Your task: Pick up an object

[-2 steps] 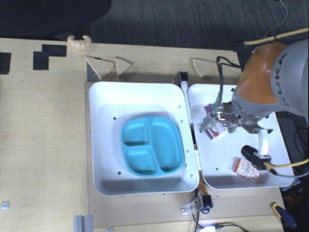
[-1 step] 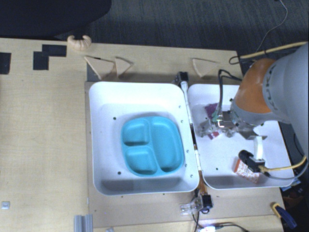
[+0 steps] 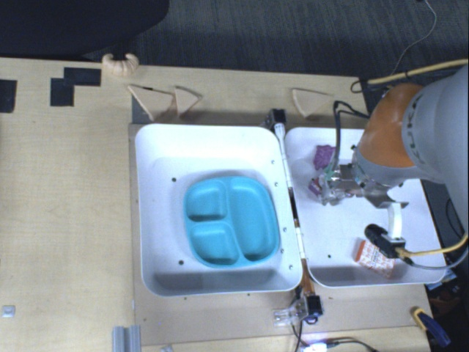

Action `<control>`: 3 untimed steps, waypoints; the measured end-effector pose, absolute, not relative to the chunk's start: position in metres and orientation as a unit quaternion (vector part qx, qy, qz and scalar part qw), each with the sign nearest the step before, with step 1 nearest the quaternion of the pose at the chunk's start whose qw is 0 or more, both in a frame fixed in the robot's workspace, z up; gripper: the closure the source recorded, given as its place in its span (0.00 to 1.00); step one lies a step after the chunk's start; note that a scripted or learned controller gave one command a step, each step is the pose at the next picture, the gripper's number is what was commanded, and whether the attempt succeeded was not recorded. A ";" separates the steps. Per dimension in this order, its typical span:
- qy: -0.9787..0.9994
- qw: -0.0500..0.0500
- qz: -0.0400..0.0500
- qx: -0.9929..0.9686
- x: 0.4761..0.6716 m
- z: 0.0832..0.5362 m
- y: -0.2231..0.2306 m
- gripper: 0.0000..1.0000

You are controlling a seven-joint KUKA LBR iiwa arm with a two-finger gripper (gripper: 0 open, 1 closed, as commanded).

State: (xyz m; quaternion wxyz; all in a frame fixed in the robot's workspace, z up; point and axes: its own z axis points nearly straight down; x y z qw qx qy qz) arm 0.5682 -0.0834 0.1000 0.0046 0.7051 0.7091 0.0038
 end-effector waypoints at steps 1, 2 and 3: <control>0.708 0.005 0.002 0.706 0.593 0.088 -0.144 1.00; 0.708 0.003 0.001 0.706 0.624 0.128 -0.207 1.00; 0.709 0.003 0.002 0.705 0.662 0.190 -0.188 1.00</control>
